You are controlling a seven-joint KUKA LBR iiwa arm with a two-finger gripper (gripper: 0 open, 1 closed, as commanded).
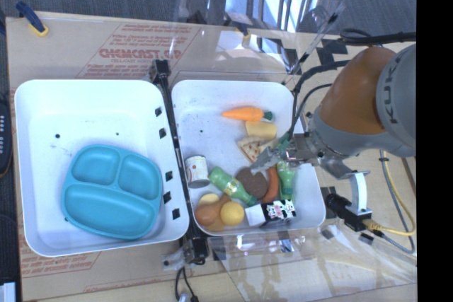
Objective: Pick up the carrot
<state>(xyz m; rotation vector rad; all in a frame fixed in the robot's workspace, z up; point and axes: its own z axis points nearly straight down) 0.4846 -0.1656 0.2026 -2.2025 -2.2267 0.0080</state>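
The carrot [244, 113], orange with a green top, lies on its side in the upper middle of the right bin [205, 109], with bare bin floor around it. My gripper [278, 154] hangs low over the right side of that bin, below and to the right of the carrot and apart from it. It sits above a pile of toy food, close to a green item [287, 178] and a tan wedge [250, 148]. Nothing shows as held in it.
A yellow block [260, 129] lies just below the carrot. Lower in the right bin are a small can [197, 170], a green bottle [228, 184], a brown disc [253, 184], two round fruits [221, 213] and a black-and-white carton [277, 211]. A blue divided plate [113, 189] lies in the left bin [42, 109].
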